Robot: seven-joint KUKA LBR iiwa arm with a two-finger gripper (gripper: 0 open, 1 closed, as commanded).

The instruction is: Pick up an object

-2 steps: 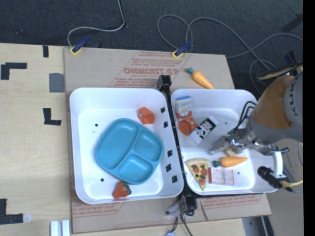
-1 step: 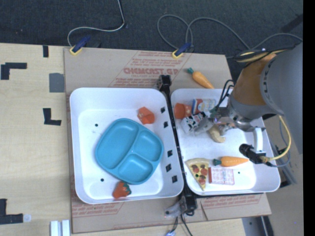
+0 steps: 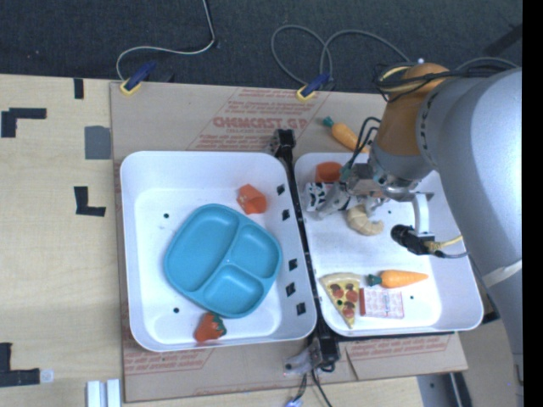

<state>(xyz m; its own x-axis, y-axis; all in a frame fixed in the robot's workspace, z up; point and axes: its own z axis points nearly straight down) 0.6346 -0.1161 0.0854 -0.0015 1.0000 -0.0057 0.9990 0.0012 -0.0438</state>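
My arm [image 3: 475,168] fills the upper right of the view, reaching down into the right bin [image 3: 458,312], so I judge I am in the approach, lowering toward a pick. The gripper [image 3: 339,195] sits low at that bin's upper left corner, close to the divider; I cannot tell how it is set, and nothing is visibly held.

The left bin [image 3: 140,253] carries the blue divided plate [image 3: 223,259], with an orange-red block [image 3: 251,197] above it and a strawberry-like toy [image 3: 209,328] below.

In the right bin, the nearest candidates are a small orange-red piece [image 3: 327,171] just beside the gripper and a pale croissant-like toy [image 3: 366,220] just below it. Further down lie a pizza slice [image 3: 341,295], a carrot [image 3: 399,278] and a small printed card [image 3: 384,304]. A second carrot [image 3: 343,132] lies outside the bins.

Next I would need to centre over one piece and descend squarely; the bin wall nearby could foul the approach.

Both bins rest on a cardboard sheet [image 3: 204,117] over a wooden bench [image 3: 51,253], with cables [image 3: 204,24] trailing across dark carpet behind.
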